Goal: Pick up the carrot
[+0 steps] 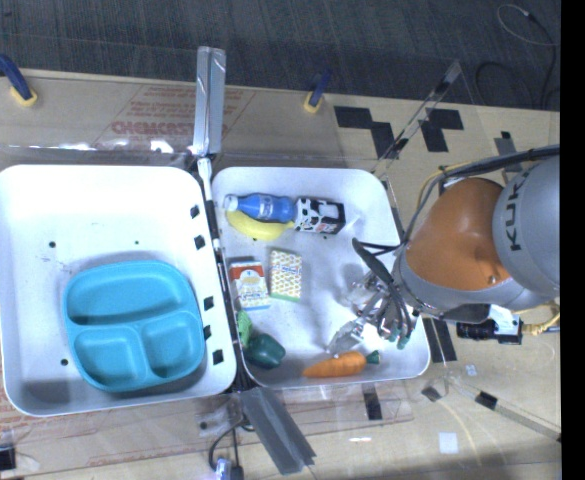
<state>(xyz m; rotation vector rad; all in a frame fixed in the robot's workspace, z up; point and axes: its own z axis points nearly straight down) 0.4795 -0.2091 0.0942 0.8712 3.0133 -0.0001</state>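
Orange and slim, the carrot (337,366) lies in the right bin (302,180) against its near wall, toward the near right corner, its long axis running almost along that wall with a slight rise to the right; the green-topped blunt end points right and the tapered tip points left. Just above the carrot's right half hangs the gripper (357,330), tangled with cables, and whether its fingers are parted or closed cannot be told; the carrot is not seen between them. Left of the carrot, near the same wall, sits a dark green vegetable (264,349) beside a thin yellow-green piece against the bin's left wall. Farther from the carrot, toward the bin's middle, lie a small red and white carton (249,282) and a pale green patterned box (286,274); their print is too small to read. Beyond them, at the far wall, rest a blue bottle (262,208), a yellow banana (256,228) and a black and white cow-patterned carton (320,216). On the grey arm (532,233) right of the carrot, part of the letters "KU" shows. Well left of the carrot, the left bin (32,218) holds a blue divided tray (134,325), and faint red printing on the bench beyond it is unreadable.
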